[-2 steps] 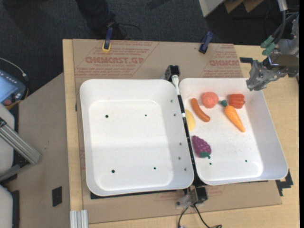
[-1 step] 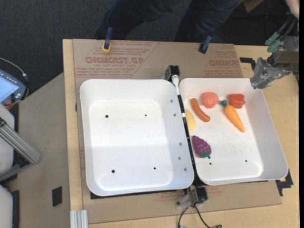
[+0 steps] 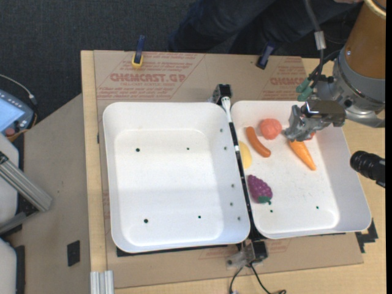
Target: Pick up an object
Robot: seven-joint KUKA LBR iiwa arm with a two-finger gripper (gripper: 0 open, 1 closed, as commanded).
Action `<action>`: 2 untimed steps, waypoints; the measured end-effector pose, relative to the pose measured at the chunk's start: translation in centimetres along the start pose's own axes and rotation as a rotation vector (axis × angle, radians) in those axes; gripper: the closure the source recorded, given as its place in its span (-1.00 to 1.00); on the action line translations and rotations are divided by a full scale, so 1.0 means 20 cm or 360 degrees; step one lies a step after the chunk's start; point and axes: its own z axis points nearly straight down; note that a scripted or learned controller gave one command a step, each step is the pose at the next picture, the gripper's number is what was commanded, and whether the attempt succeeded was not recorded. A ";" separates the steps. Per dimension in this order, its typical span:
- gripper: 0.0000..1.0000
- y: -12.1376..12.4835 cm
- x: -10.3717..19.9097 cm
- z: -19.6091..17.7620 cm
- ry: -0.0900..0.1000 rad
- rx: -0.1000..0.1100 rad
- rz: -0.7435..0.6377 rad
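My gripper (image 3: 298,133) sits right over the carrot's (image 3: 304,154) far end; the carrot points near-right. Whether I'm pinching, I cannot tell.

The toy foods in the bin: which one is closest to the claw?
The carrot. Its top end lies right under the claw, while the tomato, the sausage, the grapes and the yellow piece lie farther off.

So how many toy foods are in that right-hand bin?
5. A tomato and sausage toward the back, a carrot just under the tool, a lemon against the left wall, grapes in front. The tool may hide more.
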 end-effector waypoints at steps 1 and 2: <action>1.00 0.00 0.13 0.48 -0.0001 0.0005 -0.0009; 1.00 0.01 0.12 0.39 0.0000 -0.0017 -0.0005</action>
